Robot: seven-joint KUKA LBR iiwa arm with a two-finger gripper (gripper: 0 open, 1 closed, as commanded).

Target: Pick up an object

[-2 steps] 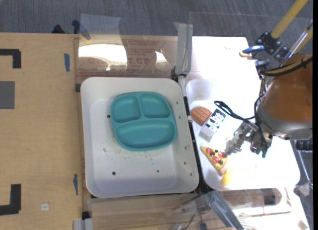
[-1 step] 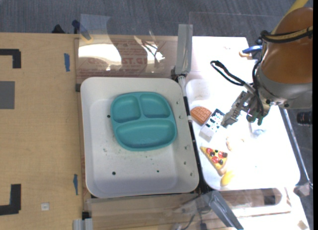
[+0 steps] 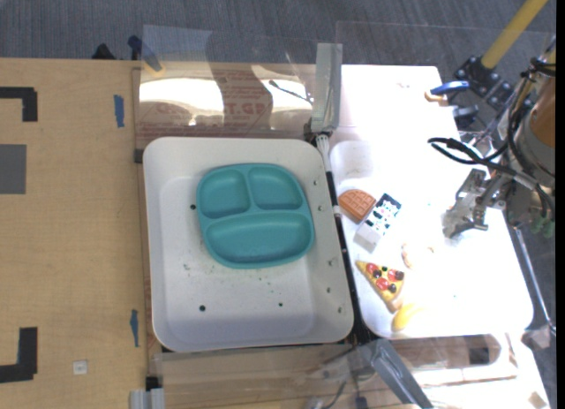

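The pick is not yet done: the tool [image 3: 465,213] hangs over the right bin [image 3: 468,301] with nothing between its spread fingers, well apart from the waffle [image 3: 357,204], pizza slice [image 3: 383,278] and small box [image 3: 378,219] lying near the bin's left wall.

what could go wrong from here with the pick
1. The waffle toy, white block and pizza slice toy crowd the right bin's left wall, so the pincer may clip that wall.
2. The toys lie close together, so a grasp may nudge a neighbour.
3. The right bin is washed out by glare, so small pieces near the yellow toy are hard to make out.
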